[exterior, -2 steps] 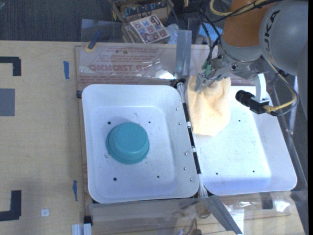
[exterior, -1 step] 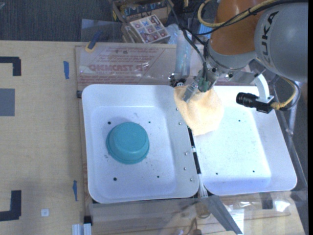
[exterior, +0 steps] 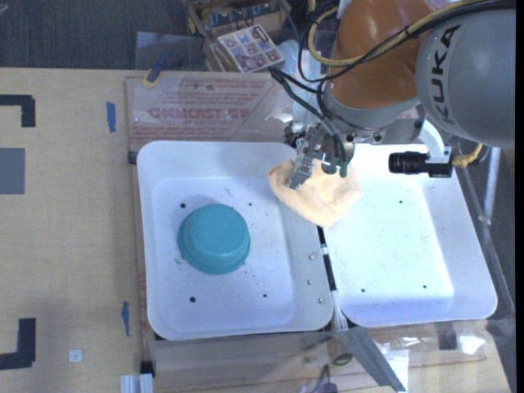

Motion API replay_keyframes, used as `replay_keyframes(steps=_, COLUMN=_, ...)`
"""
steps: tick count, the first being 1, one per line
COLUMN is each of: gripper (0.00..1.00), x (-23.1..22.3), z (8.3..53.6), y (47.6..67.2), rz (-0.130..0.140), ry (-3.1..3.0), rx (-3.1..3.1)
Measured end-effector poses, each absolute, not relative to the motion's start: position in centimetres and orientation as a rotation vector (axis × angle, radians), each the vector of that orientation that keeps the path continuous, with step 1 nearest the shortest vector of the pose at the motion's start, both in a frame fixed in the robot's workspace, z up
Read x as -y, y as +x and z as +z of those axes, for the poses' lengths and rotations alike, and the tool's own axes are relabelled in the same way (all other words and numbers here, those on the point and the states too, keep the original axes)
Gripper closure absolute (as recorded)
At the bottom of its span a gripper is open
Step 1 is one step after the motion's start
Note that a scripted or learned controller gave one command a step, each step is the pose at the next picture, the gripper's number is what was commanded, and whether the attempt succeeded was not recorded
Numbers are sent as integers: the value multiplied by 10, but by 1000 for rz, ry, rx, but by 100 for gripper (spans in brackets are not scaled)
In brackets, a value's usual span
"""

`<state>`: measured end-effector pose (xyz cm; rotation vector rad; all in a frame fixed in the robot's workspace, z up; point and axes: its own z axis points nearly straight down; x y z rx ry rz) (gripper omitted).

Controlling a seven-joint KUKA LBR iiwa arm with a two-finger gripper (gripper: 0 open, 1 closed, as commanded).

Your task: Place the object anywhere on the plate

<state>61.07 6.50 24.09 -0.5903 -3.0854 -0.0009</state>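
1. Yellow object (exterior: 321,205): a pale, floppy-looking patch lying across the seam where the 2 bins meet, up near their far edge.
2. It overlaps both rims: part hangs over the left bin (exterior: 164,178), part over the right bin (exterior: 426,260).
3. Right on top of its upper edge sits the tool (exterior: 321,167), pointing down into the patch.
4. Grip check: I cannot tell from this angle whether the tool is clenched on the yellow object or released. Metal and fabric overlap, and that is all the view gives.
5. Over in the left bin, the teal dish (exterior: 214,237) sits round and alone near the middle of the floor, a little towards the left wall.
6. Dish and yellow object are well apart, with bare white floor speckled with small dark dots between them.
7. The arm (exterior: 471,64) sweeps in from the upper right, grey casing with big dark lettering, and the orange band (exterior: 377,43) bulges just above the wrist.
8. Yellow and black cables (exterior: 323,35) loop over the orange band and run down towards the tool.
9. A short black cylinder (exterior: 416,164) juts out sideways beside the wrist, over the far part of the right bin.
10. Behind the left bin lies a clear sheet with red lettering (exterior: 201,109), flat on the desk (exterior: 65,244).
11. The desk is pale wood with black corner marks and 2 small strips of blue tape (exterior: 110,117).
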Motion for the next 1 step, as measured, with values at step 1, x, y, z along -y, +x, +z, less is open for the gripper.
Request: replay_keyframes(steps=1, gripper=100, x=-101, z=227, y=587, rz=-2, ry=-9, rx=3142)
